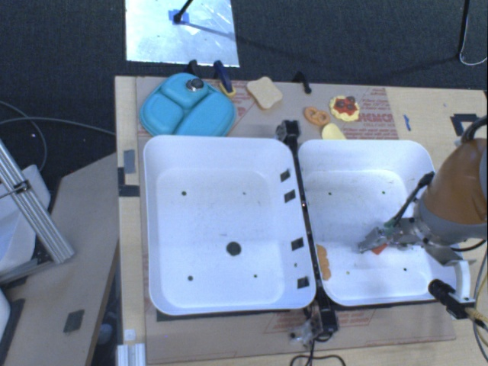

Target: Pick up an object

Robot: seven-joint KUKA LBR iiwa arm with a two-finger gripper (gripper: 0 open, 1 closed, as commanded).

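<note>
My gripper (375, 242) is low inside the right bin (358, 166), near its front right part, and the grey arm with its orange band (461, 185) reaches in from the right. A small red object (379, 249) lies on the bin floor right under the gripper tip, partly hidden by it. An orange, pretzel-like piece (323, 262) lies against the right bin's left wall, well left of the gripper. A small dark round object (233, 248) sits on the floor of the left bin (206, 155).
Behind the bins on the bench lie a blue divided plate (187, 107), a toast slice (264, 92), a pretzel (316, 116), a small pizza-like toy (345, 107) and a yellow piece (332, 132). A black divider with clips (299, 204) runs between the bins.
</note>
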